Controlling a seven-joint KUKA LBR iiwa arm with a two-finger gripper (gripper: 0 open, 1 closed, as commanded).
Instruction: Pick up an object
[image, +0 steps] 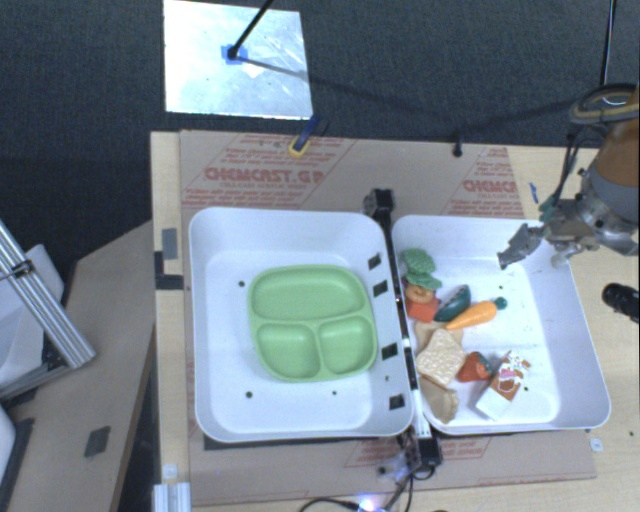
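The right bin (585, 375) holds a pile of toy food along its left side: a green leafy piece (420, 266), an orange carrot (471, 315), a dark teal piece (455, 300), a tan cracker (440, 356), a red piece (474, 367) and a small white carton (501, 393). My gripper (535, 254) hangs over the bin's upper right part, up and to the right of the carrot and apart from every item. Its fingers (516, 246) stand open with nothing between them.
The left bin (205, 300) holds a green divided plate (310, 322). A black hinged divider (392, 300) runs between the bins. A foil sheet (238, 62) lies at the back left, and a metal frame (40, 310) stands at the far left.
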